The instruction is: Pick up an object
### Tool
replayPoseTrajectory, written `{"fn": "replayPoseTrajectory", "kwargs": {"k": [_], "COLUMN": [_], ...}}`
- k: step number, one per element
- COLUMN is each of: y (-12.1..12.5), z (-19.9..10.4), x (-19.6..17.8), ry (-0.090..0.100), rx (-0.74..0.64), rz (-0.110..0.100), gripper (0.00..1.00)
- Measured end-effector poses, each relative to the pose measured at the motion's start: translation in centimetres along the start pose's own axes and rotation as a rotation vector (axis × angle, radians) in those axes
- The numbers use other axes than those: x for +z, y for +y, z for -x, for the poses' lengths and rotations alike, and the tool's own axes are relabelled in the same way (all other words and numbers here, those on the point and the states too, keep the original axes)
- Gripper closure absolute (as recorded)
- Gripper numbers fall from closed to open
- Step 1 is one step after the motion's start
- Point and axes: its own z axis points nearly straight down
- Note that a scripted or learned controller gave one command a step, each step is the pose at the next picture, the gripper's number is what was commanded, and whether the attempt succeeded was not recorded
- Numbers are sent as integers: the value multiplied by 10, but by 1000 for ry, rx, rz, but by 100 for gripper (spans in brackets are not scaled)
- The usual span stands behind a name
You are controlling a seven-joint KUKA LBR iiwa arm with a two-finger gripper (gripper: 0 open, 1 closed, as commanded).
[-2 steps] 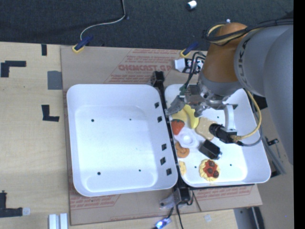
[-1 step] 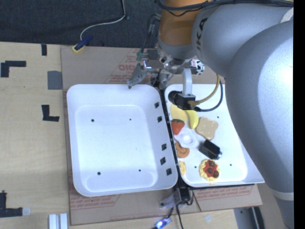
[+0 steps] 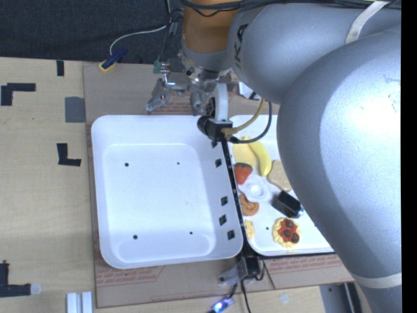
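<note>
Two white bins (image 3: 156, 194) on wooden bench (image 3: 39, 201) (black tape marks (image 3: 65, 155)), dark backdrop (image 3: 65, 18), gripper (image 3: 177, 96) state unclear.

Left bin (image 3: 156, 194) was white with a few small black dots; right bin (image 3: 313, 241) was white too. In it were a yellow banana (image 3: 260, 156), a red piece (image 3: 242, 173), a brown ring (image 3: 248, 206), a black block (image 3: 285, 205) and a yellow round piece with red spots (image 3: 287, 232). The arm (image 3: 339, 109) was grey with an orange band (image 3: 208, 18). The bench (image 3: 39, 207) was pale wood with black marks.
</note>
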Motion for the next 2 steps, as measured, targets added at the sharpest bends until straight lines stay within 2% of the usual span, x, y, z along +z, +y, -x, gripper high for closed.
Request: {"fn": "replayPoseTrajectory", "kwargs": {"k": [1, 2], "y": [-29, -28], "z": [-85, -80], "x": [-29, -36], "ry": [1, -4], "rx": [-3, 3], "rz": [0, -3], "gripper": [0, 100]}}
